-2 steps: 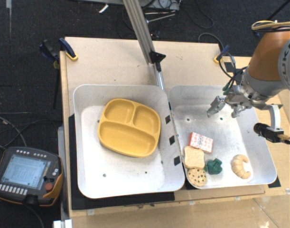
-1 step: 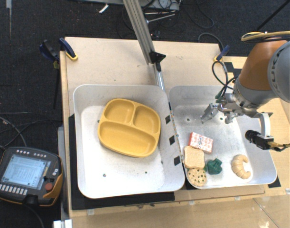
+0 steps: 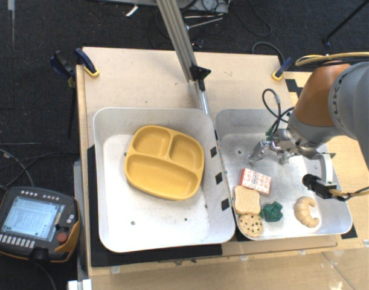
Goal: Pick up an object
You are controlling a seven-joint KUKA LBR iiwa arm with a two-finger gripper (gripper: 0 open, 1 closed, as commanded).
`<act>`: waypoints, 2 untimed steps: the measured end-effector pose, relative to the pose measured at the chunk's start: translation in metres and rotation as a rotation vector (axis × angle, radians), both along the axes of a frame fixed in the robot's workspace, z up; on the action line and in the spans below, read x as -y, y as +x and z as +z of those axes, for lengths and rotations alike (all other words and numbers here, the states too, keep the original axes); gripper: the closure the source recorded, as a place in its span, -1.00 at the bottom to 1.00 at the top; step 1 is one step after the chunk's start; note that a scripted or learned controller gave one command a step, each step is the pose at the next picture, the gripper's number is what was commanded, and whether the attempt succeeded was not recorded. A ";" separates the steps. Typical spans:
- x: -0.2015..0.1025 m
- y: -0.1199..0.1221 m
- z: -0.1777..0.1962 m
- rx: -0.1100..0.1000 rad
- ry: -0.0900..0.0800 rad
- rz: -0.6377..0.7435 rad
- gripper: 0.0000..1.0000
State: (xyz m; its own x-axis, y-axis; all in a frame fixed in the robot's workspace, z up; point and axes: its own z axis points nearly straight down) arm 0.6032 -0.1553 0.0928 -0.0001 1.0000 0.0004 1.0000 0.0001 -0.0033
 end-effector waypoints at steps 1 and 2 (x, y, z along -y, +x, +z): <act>0.000 0.001 0.013 0.006 -0.001 0.000 1.00; 0.001 -0.002 0.076 0.010 -0.002 0.001 1.00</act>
State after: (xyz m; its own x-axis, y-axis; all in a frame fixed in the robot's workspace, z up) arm 0.6011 -0.1560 0.1683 -0.0007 1.0000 -0.0019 1.0000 0.0007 0.0065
